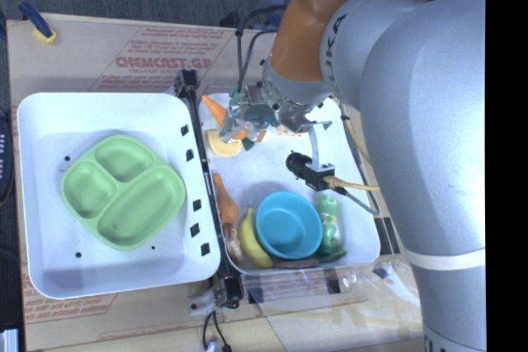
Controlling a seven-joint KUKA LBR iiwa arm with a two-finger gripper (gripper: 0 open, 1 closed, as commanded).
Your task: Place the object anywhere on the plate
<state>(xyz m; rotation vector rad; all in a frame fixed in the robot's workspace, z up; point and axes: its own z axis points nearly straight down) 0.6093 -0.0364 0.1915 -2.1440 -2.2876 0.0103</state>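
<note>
Camera view: end effector low in the right bin; whether it is open or holding anything cannot be told. Just below it, a yellow slice; beside it, a carrot. Well left, green plate. Below-right, blue bowl, banana.

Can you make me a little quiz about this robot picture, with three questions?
1. True or false: the green plate lies in the left bin.
2. Which one sits right beside the blue bowl? A) banana B) spoon C) book
3. Fill in: the claw hangs over the ____ bin.

Key: 1 true; 2 A; 3 right
</note>
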